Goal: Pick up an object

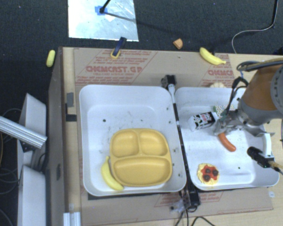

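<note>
In the right bin [236, 180] lie three toys: a black-and-white carton [202, 120] near the middle divider, an orange sausage [228, 143] at the centre, and a small pizza slice with red toppings [208, 173] by the front wall. My gripper [225, 128] hangs low over the right bin, just right of the carton and directly above the sausage's upper end. The grey arm with its orange band [263, 91] comes in from the right and hides part of the bin's back right corner.
The left bin [94, 107] holds a yellow divided plate [140, 155] with a yellow banana [110, 175] tucked at its front left. Outside the bins, another banana [211, 56] and a small orange piece [178, 44] lie behind the bench.
</note>
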